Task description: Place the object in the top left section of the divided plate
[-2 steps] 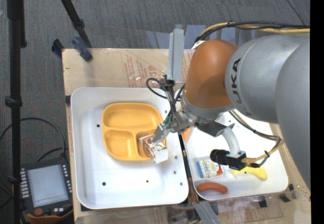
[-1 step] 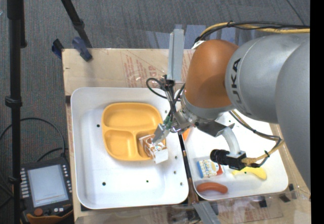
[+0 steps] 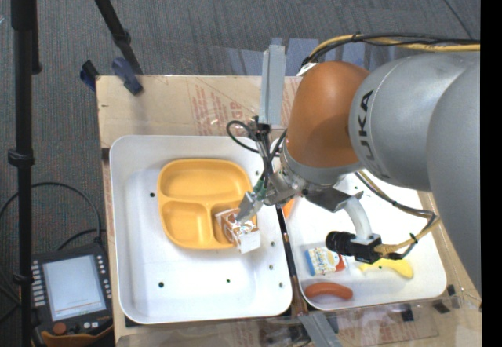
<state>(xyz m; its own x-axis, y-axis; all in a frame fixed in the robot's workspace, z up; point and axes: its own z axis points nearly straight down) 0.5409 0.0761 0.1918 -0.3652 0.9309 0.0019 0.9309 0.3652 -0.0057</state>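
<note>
Gripper (image 3: 249, 216) low over the yellow divided plate (image 3: 188, 180), down at its lower right section, right on top of a small brown-and-white packet (image 3: 238, 229) that sits at the plate's edge. Whether it has hold of the packet, I cannot tell (the wrist hides too much). The grey arm (image 3: 416, 126) comes in from the right, orange band (image 3: 325, 114) bent downward, crossing above the right bin (image 3: 431, 279). The plate lies in the left bin (image 3: 137, 290).

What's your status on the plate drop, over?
Gripper low over the divided plate's lower right section. Object, a small packet, at that section's edge under the fingers; grasp unclear. Top left section unobstructed.
</note>
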